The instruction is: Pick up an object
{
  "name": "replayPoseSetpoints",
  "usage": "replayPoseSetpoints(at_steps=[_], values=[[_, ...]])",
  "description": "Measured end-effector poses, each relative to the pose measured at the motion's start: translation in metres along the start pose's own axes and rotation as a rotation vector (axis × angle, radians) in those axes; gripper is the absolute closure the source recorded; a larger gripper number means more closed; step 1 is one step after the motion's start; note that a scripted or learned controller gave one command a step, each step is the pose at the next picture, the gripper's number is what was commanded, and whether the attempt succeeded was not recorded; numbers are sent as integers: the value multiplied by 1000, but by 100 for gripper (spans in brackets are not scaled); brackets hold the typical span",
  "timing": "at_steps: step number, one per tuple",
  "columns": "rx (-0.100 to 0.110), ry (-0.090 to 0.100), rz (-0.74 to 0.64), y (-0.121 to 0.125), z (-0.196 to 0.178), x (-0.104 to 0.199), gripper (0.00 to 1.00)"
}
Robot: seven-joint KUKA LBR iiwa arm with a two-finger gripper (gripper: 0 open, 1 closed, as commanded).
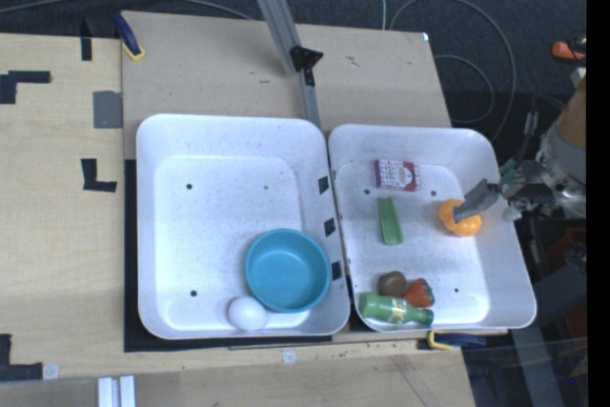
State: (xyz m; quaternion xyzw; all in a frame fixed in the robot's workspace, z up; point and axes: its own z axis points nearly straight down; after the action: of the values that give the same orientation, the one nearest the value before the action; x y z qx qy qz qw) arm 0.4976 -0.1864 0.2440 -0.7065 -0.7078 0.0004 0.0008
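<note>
The arm reaches in from the right edge, and its claw [474, 202] sits low in the right bin [496, 300], right at an orange ball [458, 218] near that bin's right wall. One grey finger lies across the top of the ball and touches it; whether the claw is apart, together or clamped on the ball I cannot tell (the second finger is not clear).

Elsewhere in the right bin, a small red and white box [396, 174] lies near the back wall, with a green stick [389, 220] just in front of it, both well apart from the ball. Along the front wall lie a brown lump [391, 282], a red and orange piece [418, 293] touching it, and a green bottle [395, 309] on its side.

The left bin [191, 205] holds a blue bowl [287, 270] upright near its front right corner, with a white ball [247, 312] just beside it. Both bins rest side by side on the tabletop [57, 205], and a grey pole [272, 0] slants across the upper middle.
</note>
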Motion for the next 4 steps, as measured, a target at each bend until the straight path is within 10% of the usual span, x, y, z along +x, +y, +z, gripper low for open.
replayPoseSetpoints(at_steps=[1,4], values=[[0,0,0,0,0,0,0],[-1,-2,1,-6,156,15,0]])
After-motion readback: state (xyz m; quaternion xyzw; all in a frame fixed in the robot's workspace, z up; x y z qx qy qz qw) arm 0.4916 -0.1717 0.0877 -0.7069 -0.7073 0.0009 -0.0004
